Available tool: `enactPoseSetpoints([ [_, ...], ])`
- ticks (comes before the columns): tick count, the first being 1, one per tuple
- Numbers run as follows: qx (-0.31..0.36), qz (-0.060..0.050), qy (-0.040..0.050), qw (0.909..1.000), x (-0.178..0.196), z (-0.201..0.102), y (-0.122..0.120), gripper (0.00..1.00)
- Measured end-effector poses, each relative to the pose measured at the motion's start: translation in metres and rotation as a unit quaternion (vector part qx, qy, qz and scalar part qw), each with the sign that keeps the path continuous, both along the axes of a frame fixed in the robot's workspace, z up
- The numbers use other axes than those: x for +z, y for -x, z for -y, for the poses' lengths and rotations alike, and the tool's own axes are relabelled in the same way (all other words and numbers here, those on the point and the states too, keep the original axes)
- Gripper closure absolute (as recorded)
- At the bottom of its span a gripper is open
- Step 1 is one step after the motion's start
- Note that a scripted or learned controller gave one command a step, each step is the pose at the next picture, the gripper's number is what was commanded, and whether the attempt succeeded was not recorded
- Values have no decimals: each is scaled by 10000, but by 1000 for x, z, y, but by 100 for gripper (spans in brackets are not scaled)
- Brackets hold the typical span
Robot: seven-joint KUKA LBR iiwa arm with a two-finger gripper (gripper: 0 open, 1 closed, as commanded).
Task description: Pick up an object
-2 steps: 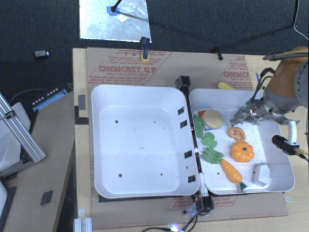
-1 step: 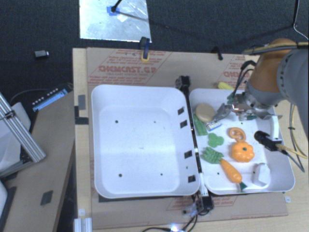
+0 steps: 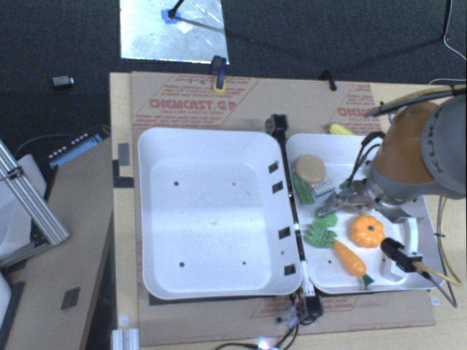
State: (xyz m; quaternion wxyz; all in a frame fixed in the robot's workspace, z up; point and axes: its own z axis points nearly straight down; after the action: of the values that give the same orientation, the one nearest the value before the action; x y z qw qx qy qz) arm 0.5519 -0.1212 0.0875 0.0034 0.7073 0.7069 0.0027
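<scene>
Objects crowd the right bin (image 3: pixel 321 146): a tan round block (image 3: pixel 310 169) at 11 o'clock, green leafy toy (image 3: pixel 320 232), orange pumpkin (image 3: pixel 366 231) and carrot (image 3: pixel 349 258) toward 6 o'clock. The left bin (image 3: pixel 211 210) offers wide open floor. Reaching in from 3 o'clock, the arm (image 3: pixel 419 152) sets its claw (image 3: pixel 337 201) low mid-bin; whether it is open or closed cannot be told.

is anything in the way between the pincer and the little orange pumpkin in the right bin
Nothing visible blocks it. The pincer sits low in the right bin, up and left of the pumpkin, with bare bin floor between them. The green leafy toy and carrot lie close by, off that line.
</scene>
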Motion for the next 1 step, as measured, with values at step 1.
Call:
enactPoseSetpoints([
  [1,46,3,-1,10000,-1,-35,-64,0],
])
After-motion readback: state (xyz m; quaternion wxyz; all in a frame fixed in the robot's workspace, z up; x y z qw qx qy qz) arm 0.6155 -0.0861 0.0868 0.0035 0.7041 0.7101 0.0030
